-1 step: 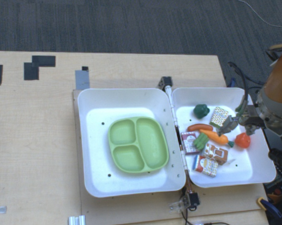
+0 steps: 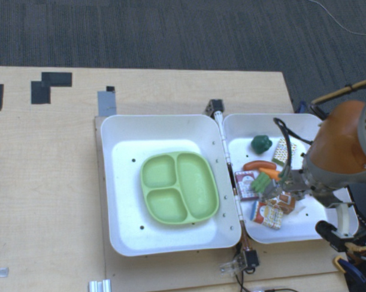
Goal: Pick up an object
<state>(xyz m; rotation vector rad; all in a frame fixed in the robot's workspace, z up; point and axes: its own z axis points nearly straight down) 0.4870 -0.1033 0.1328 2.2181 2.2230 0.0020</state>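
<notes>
Currently the grey arm with the orange band (image 2: 346, 137) is reaching in from the right and hanging over the right-hand shallow white bin (image 2: 305, 225). Its two-finger gripper (image 2: 284, 190) is sitting low among a pile of small objects, but the wrist is covering the tips, so whether it is spread or pinching anything cannot be told from where I am standing.

Around the gripper the following items are lying in that bin: a dark green rounded vegetable toy (image 2: 261, 143) near the far wall, a red-orange sausage-shaped toy (image 2: 260, 166) just below it, a light green chunky piece (image 2: 260, 183) touching the sausage, a red and white printed carton (image 2: 244, 185) beside the divider, and a red-orange printed packet (image 2: 270, 216) nearer the front.

The left-hand shallow white bin (image 2: 121, 174) is holding a pale green three-compartment plastic plate (image 2: 179, 187).
</notes>
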